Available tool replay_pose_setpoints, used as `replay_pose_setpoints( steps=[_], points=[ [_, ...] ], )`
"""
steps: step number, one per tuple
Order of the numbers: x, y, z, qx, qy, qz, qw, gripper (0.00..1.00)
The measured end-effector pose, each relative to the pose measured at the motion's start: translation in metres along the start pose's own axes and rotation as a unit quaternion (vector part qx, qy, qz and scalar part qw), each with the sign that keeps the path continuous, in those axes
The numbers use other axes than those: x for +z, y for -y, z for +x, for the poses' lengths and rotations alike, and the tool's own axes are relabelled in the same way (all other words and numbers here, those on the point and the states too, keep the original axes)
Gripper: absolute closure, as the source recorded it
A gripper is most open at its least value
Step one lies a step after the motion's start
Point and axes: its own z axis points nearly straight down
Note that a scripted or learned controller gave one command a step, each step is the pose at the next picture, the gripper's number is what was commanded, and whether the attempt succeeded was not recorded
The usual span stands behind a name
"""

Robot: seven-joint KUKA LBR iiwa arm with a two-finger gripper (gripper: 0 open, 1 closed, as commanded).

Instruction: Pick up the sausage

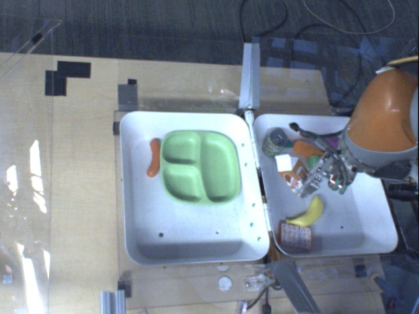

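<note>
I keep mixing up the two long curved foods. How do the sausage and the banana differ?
The sausage is orange-red; the banana is yellow. The sausage lies in the left bin beside the green tray; the banana lies in the right bin, below the gripper. Both are slim and slightly curved.

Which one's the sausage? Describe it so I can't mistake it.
Look in the left bin, with the green divided plate. The sausage lies on the bin floor just off the plate's left edge: a slim orange-red stick, running top to bottom.
</note>
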Motion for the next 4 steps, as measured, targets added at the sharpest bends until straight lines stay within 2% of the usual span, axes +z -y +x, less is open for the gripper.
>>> replay_pose_setpoints(
  steps=[1,2,3,4],
  points=[
    [-0.029,0.047,-0.027,-0.031,0.002,0.000,0.9995,1.00],
    [-0.064,0.078,-0.082,0.022,0.003,0.000,0.9998,1.00],
    [-0.038,0.086,-0.070,0.111,0.001,0.001,0.9938,1.00],
    [0.014,0.096,-0.019,0.268,0.000,0.002,0.9633,1.00]
  ],
)
